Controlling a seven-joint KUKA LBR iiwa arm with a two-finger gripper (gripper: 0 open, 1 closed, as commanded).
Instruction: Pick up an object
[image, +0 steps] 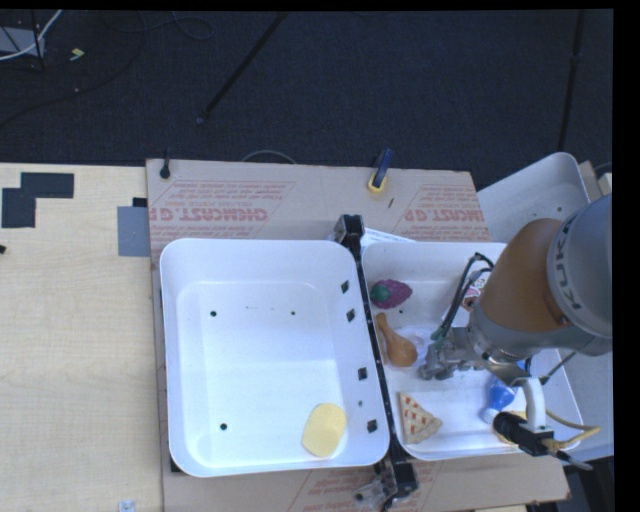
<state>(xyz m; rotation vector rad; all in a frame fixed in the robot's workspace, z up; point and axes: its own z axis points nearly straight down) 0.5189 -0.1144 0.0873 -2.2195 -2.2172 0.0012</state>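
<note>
The gripper (437, 365) hangs low inside the right bin (430, 262), its dark metal tip just right of a brown drumstick-shaped toy (394, 343). Whether the tip is spread or closed cannot be told from this slanted view, since the parts blur into one grey mass; nothing can be seen held there. The drumstick toy lies just beside the tip, close enough that contact cannot be ruled in or out.

Farther back in the same bin, near its left wall, sits a purple toy with a green patch (390, 293). Nearer the camera, by the bin's near rim, lies a triangular pizza-slice toy (418, 417), tan with red dots. A small blue object (499, 397) rests to the right of the slice, partly under the arm.

The arm's (560, 285) orange band and grey body cover much of the bin's right side, with cables trailing off the wrist.

The left bin (185, 330) holds a pale yellow, rounded piece (324, 429) near its near right corner. Both bins sit on a cardboard sheet (300, 205) printed with red lettering.
</note>
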